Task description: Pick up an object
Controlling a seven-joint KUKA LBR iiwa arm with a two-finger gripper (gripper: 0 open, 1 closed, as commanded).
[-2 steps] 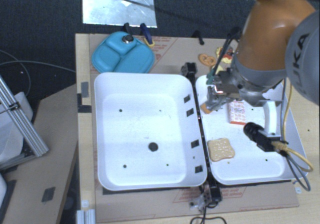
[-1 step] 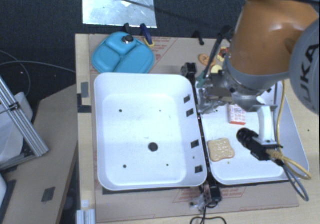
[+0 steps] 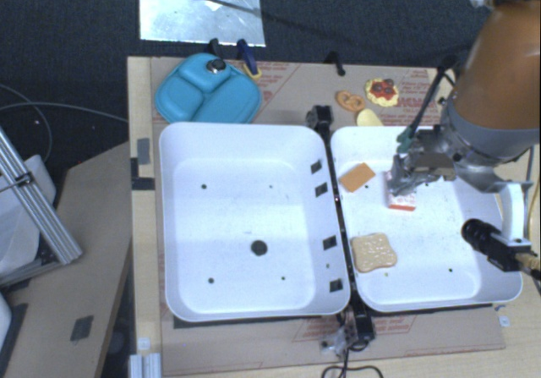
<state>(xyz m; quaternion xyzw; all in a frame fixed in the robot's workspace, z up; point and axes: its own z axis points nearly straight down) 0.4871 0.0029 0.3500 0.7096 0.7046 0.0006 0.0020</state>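
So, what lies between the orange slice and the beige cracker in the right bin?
Nothing: in the camera view, bare white floor of the right bin separates the orange slice from the beige cracker.

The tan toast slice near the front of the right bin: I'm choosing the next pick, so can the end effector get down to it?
Probably yes. The toast slice lies flat with bare bin floor around it, apart from the end effector.

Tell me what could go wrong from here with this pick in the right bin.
1. The tool sits right over a small red-and-white item; its grasp may miss or only nudge it.
2. The orange slice lies close by and could get bumped.
3. The tan cracker lies nearer the bin's front.
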